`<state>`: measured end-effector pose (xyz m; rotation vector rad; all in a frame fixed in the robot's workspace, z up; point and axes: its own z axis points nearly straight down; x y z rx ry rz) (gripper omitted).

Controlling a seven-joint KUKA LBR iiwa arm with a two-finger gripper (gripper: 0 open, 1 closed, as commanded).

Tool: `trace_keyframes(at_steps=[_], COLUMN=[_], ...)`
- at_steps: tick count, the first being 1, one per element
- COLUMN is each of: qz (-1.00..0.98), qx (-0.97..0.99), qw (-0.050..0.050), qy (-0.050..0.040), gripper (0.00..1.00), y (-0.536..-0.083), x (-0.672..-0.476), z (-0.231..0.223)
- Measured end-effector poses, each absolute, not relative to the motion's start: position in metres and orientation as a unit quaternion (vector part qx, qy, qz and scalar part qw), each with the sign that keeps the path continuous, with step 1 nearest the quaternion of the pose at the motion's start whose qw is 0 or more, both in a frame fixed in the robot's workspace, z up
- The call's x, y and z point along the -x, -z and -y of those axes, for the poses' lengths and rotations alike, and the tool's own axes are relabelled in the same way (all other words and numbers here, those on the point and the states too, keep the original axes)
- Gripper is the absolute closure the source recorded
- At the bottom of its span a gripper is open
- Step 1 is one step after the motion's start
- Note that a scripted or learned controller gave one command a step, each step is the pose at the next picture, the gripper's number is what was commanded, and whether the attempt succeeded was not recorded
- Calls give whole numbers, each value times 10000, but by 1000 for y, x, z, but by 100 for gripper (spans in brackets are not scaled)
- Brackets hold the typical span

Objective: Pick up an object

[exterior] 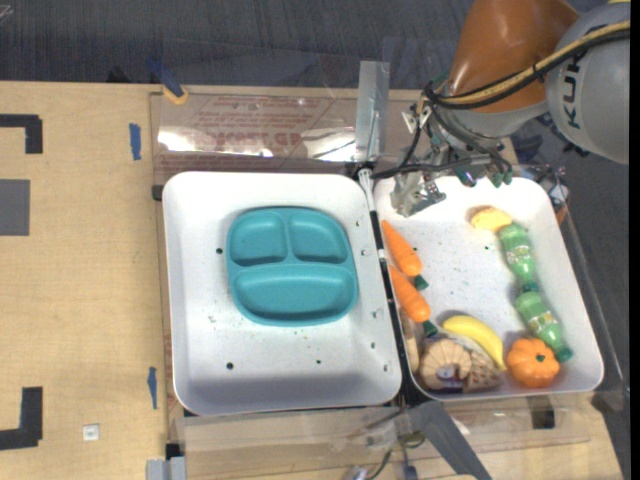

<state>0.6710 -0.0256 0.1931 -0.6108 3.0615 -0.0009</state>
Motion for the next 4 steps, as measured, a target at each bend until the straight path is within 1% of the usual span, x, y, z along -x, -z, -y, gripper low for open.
trace_keyframes(at_steps=[1, 2, 3, 4], qz=[-9644, -9178, -9226, -8705], qx=[2644, 3970, 3857, 4921], qw=[83, 11, 53, 53], qy=[17, 1, 17, 30], gripper=[100, 100, 100, 100], y=[-270, -206, -97, -88], x=[-669, -607, -597, -619], z=[50, 123, 134, 205])
